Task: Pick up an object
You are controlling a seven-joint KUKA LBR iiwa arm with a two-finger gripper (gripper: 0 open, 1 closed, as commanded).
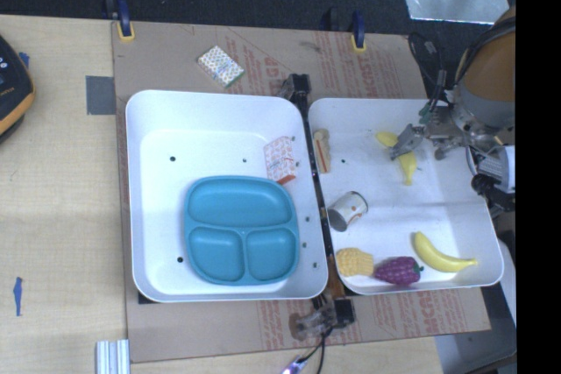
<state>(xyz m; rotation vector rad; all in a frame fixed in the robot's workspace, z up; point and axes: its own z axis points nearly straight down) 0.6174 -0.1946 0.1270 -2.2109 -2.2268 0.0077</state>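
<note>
Gripper: the gripper hangs over the upper part of the right bin, toward the upper right of the frame; its fingers look spread, nothing between them.
Nearest thing: a small yellow piece lies just below the fingertips, with another yellow bit just left of them; I cannot tell whether either is touched.
Right bin, lower part: a banana at the lower right, a purple grape bunch left of it, and a yellow corn cob touching the grapes.
Right bin, left side: a small tin can lying on its side, and a wooden stick-like piece near the upper left corner.
Left bin: a blue divided plate fills its lower middle; a red-and-white packet leans at the right wall.
Bench, upper left of the bins: a small patterned packet on the cardboard.
</note>
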